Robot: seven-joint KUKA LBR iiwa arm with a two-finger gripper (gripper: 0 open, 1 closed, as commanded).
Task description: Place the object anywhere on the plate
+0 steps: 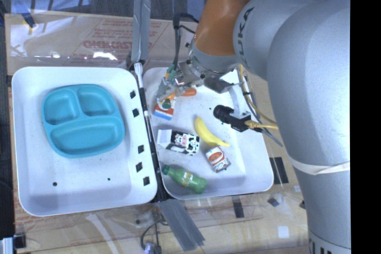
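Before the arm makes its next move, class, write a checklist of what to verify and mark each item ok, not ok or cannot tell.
1. Blue plate lies bare in the left bin: ok.
2. Gripper is over the right bin, near the small carton: ok.
3. An object is held: cannot tell.
4. Banana, can and green bottle lie apart from the gripper: ok.
5. Any object on the plate: not ok.

Plate [83, 120]: I see plain turquoise
Bins [30, 187]: white
Banana [208, 132]: yellow
Bottle [186, 179]: green
Carton [183, 142]: black-and-white patches
Can [217, 159]: red and white
Arm [286, 38]: grey, orange band
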